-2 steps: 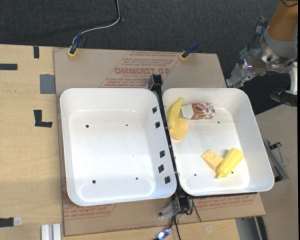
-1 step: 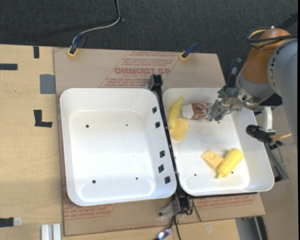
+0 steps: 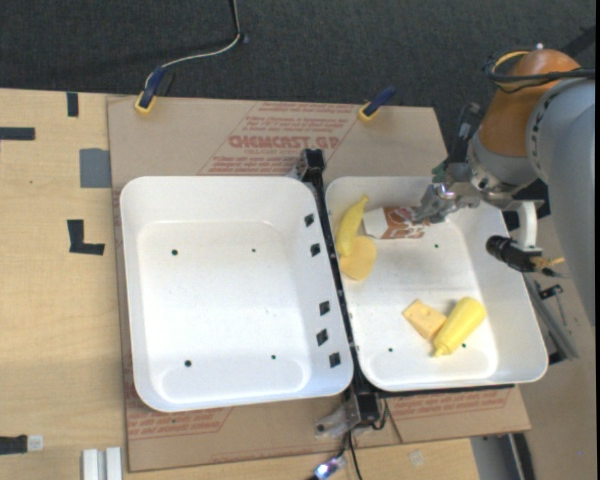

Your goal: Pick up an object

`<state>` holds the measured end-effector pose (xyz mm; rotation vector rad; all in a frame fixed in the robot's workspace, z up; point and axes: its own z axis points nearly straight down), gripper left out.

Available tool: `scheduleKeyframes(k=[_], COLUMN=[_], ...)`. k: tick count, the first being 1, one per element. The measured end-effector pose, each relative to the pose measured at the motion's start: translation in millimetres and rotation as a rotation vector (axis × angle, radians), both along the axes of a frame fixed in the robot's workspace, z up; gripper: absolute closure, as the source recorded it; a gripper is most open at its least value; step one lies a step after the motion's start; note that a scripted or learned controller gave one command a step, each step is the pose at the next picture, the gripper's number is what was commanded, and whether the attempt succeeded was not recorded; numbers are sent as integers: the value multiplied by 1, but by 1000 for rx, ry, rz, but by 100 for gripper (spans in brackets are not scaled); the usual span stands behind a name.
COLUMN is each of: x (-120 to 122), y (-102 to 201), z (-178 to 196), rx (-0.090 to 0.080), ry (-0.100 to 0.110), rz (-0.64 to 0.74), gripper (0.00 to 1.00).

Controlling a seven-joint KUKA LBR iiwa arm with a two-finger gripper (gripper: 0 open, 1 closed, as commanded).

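In the right bin (image 3: 510,368) several objects lie. A yellow banana-like piece (image 3: 354,240) rests against the left wall. A small white and red-brown packet (image 3: 397,223) lies near the back. A pale yellow wedge (image 3: 423,318) and a yellow corn-shaped toy (image 3: 458,326) sit toward the front. My gripper (image 3: 432,204) reaches down from the right at the back of this bin, its tip right at the packet's right end. Whether it touches the packet is unclear.
The left bin (image 3: 140,298) stands beside the right one, divided by a black clip strip (image 3: 325,268). Both rest on a cardboard sheet (image 3: 270,138). The arm's grey body with the orange band (image 3: 525,88) fills the upper right.
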<state>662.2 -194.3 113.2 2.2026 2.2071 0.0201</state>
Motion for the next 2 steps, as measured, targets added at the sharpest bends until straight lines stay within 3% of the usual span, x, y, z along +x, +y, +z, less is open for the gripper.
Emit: scheduleKeyframes(k=[1,2], x=[-6,-8], y=[3,5], z=[-4,-4], rx=[3,2], ry=[8,2], rz=[2,1], gripper=[100,100])
